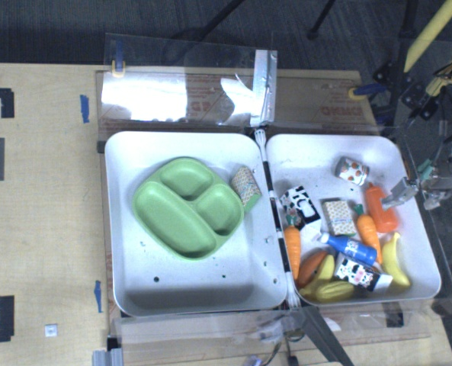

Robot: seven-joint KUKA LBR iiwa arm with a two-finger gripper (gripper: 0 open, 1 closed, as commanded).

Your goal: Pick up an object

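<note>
The right bin (pixel 317 152) holds a heap of toy food. A white spotted cup (pixel 352 171) lies at the back, and a red-orange piece (pixel 381 209) sits near the right wall. There are also a carrot (pixel 368 235), a banana (pixel 394 255), a blue bottle (pixel 351 248), a patterned box (pixel 338 216), a black-and-white cow-print packet (pixel 299 204), a second carrot (pixel 292 251) and a black-and-white carton (pixel 360 274). My gripper (pixel 408 190) hangs over the bin's right rim, just right of the red-orange piece, with nothing seen held in it.
The left bin (pixel 134 280) holds a green divided plate (pixel 187 207) and a small patterned packet (pixel 245 185) by the dividing wall. A clear plastic sheet (pixel 187 90) stands behind the bins. Stands and cables crowd the right side.
</note>
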